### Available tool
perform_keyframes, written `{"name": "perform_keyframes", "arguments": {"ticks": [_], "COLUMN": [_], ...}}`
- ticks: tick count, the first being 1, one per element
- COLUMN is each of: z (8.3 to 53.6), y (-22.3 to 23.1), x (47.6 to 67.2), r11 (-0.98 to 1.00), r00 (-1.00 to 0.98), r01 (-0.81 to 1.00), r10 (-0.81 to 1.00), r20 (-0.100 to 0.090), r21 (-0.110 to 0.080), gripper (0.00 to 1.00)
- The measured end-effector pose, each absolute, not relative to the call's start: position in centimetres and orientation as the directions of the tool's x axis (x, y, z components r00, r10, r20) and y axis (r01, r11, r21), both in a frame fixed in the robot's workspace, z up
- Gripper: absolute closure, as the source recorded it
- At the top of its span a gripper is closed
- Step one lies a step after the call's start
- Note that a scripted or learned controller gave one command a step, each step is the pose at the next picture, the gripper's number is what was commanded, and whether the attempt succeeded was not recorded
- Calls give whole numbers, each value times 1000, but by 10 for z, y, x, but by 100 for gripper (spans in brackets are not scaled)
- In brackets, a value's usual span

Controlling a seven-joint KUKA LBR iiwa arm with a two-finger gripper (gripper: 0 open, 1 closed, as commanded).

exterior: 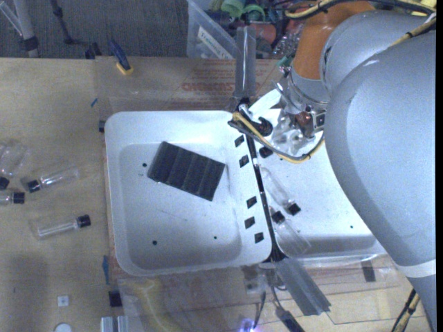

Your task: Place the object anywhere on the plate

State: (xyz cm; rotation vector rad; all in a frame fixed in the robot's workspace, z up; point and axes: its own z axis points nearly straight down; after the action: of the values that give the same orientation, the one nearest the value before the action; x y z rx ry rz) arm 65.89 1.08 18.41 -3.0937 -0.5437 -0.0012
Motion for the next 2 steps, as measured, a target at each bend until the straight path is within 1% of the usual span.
{"name": "perform_keyframes", "arguments": {"ticks": [1, 2], "z": [223, 237], "y": [80, 153], "x": [655, 648], "r11": [-980, -899], "r00": [980, 899], "r01": [197, 437], "r10": [197, 437], "r20": [1, 1], "r21": [0, 0], "gripper": [100, 100]}}
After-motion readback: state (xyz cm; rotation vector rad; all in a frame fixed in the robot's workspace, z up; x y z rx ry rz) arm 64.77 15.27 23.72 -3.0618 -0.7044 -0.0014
